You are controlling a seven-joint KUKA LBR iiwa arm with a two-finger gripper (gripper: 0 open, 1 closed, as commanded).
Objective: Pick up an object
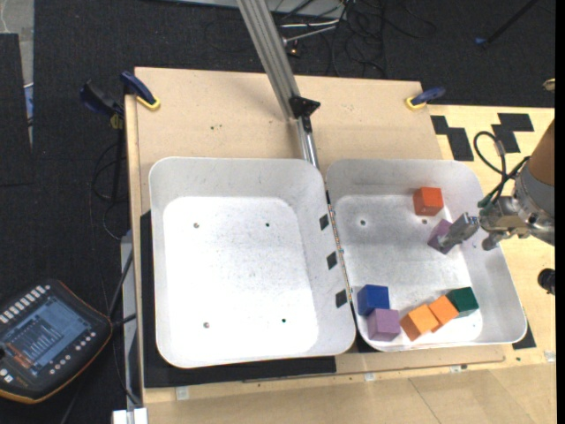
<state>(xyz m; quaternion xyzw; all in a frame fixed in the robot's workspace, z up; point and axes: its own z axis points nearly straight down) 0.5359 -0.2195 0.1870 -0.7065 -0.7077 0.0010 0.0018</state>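
Note:
My gripper (452, 233) reaches into the right bin (388, 184) from the right edge, over its right middle. A small purple block (439, 235) sits tilted at the fingertips, gripped between them and apart from the other blocks. An orange cube (428, 200) lies just up and left of the gripper. Along the bin's front edge lie a blue cube (373, 298), a purple cube (383, 323), two orange blocks (421, 319) and a green cube (463, 302).
The left bin (234, 259) sits beside the right one, sharing a middle rim. A slanted metal pole (274, 56) crosses the back of the bench. A teach pendant (44, 334) lies at the lower left, off the bench.

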